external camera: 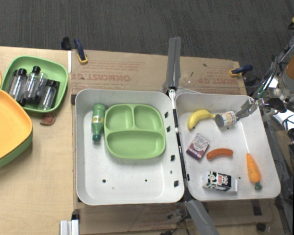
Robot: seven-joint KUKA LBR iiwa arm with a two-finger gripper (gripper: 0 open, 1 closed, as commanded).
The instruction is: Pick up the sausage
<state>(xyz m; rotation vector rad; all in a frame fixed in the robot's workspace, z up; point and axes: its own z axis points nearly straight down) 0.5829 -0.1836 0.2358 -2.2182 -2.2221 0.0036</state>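
on the far left of the counter (48, 183) sit stacked orange plates (7, 129) and a green tray of small bottles (33, 89). the left bin (87, 185) carries a green bottle (97, 121) lying beside a green divided plate (134, 130). the right bin (266, 138) holds a banana (200, 117), a small tin can (226, 119), a purple packet (198, 146), the sausage (219, 153), a milk carton (220, 181) and a carrot (253, 170). the sausage lies on its side near the middle of this bin, just right of the packet, apart from both the carton and the carrot. the gripper (247, 108) sits at the bin's upper right corner, just beside the can; whether it is apart or together cannot be told. the approach step appears to be in hand, with nothing held. the next move calls for travelling down-left over the sausage, aligning across its narrow width, and descending clear of the packet.
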